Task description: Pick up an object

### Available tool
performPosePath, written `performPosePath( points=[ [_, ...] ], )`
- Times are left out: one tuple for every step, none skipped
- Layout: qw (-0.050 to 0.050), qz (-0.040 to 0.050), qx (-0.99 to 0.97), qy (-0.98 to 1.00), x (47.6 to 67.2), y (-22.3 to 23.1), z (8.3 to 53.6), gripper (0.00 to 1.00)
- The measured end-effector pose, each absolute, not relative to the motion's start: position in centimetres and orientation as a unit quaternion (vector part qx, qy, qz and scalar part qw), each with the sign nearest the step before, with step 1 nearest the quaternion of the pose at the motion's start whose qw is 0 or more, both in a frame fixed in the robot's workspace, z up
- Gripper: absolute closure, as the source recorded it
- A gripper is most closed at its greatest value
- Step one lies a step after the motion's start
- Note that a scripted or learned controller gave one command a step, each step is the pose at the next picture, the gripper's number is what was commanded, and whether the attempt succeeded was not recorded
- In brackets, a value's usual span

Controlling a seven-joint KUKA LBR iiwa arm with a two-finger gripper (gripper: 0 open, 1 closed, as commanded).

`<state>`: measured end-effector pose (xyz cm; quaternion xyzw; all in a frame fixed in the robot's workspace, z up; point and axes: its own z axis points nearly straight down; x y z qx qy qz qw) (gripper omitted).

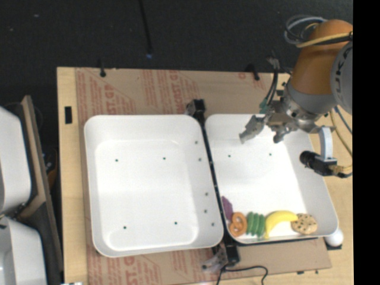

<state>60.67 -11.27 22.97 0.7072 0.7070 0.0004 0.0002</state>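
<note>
My gripper (263,133) hangs over the back of the right bin (255,171), its two fingers spread apart and open with nothing between them. Along that bin's front wall lie several small items: a purple piece (227,205), a brown pretzel (237,223), a green ridged piece (256,224), a yellow banana (278,219) and a chocolate-chip cookie (304,222). All of them sit well in front of the gripper, apart from it.
The left bin (145,183) sits beside the right one, with a black clip (196,107) at the back where they meet. A black fitting (317,162) juts by the right bin's right rim. Both bins rest on a cardboard sheet (136,91).
</note>
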Motion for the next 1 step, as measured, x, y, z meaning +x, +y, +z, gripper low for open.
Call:
performPosePath(
  points=[
    [-0.002, -0.0014, 0.707, 0.708, 68.86, -10.14, 13.44, 0.00]
  ],
)
